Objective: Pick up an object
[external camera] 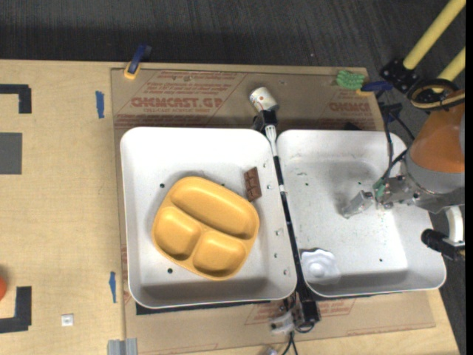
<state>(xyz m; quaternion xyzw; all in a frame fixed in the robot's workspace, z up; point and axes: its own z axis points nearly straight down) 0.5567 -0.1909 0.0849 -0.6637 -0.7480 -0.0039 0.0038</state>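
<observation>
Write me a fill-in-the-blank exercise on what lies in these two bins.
1. The yellow tray lies in the ____ bin.
2. The small brown block lies near that bin's ____ edge.
3. The white object sits at the right bin's near-____ corner.
4. The gripper hovers over the ____ bin.

Missing words: left; right; left; right

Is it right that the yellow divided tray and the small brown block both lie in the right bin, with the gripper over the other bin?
No. The camera view shows the yellow divided tray and small brown block in the left bin; the gripper is over the right bin.
</observation>
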